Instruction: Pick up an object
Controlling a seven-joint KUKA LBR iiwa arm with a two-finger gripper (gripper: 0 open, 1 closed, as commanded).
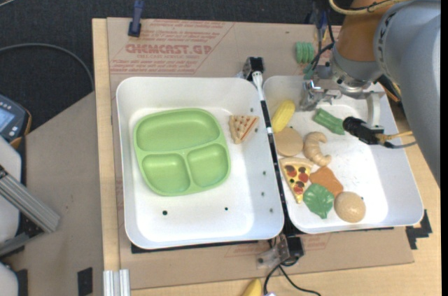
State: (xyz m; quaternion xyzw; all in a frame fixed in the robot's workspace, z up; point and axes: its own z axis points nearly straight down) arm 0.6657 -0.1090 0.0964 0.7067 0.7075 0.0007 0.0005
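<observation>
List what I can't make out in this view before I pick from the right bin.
- Gripper: its tips are hidden under the wrist, so grasp state is unreadable.
- Green piece: partly covered by the gripper; contact unclear.
- Right bin: back corner hidden by the arm.

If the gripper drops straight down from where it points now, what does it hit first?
Probably bare floor of the right bin near its back wall, between the corn cob and the green pickle-like piece. The gripper hovers there; depth is unclear.

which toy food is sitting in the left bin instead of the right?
The waffle wedge: tan, gridded, lying beside the green divided plate in the left bin. All the other food pieces lie in the right bin.
</observation>
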